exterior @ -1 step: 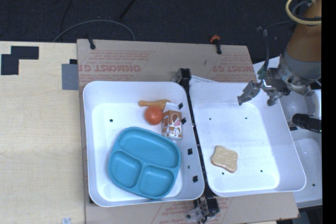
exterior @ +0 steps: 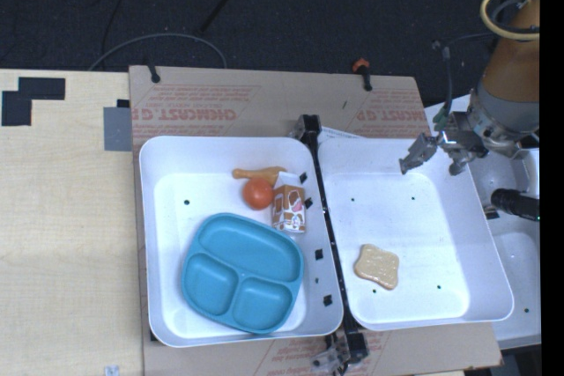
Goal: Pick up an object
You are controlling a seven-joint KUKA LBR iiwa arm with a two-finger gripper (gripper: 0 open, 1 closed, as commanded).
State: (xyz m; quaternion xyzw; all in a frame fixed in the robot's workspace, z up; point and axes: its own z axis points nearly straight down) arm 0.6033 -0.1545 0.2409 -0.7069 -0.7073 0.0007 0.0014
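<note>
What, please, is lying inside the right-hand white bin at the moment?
A flat tan piece like toast lies on the right bin's floor near its left front. The end effector hangs over the back rim.

End effector (exterior: 438,154) above right bin (exterior: 493,277)

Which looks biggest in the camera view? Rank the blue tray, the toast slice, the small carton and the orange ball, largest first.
1. blue tray, by far the largest.
2. toast slice.
3. small carton, close to the toast, so that order is unsure.
4. orange ball, smallest.
</note>
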